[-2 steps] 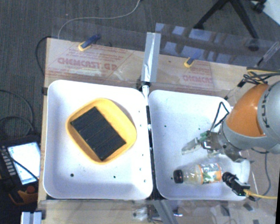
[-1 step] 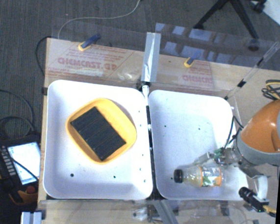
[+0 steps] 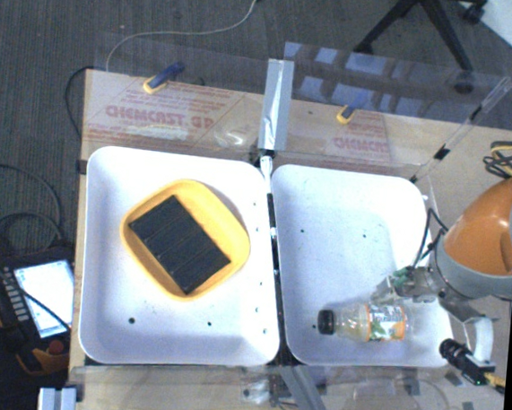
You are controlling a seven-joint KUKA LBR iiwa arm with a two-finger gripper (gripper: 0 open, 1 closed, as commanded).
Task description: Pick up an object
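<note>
A clear plastic bottle with a black cap and an orange label lies on its side near the front of the right bin, cap pointing left. A yellow dish carrying a black ridged rectangle sits in the middle of the left bin. The gripper hangs at the right bin's right edge, just above the bottle's base end. The arm's grey body and orange band rise behind it.
A metal divider stands at the back between the bins. Clear acrylic sheets with yellow clamps lie behind both bins. A tablet and cables rest on the floor to the left.
</note>
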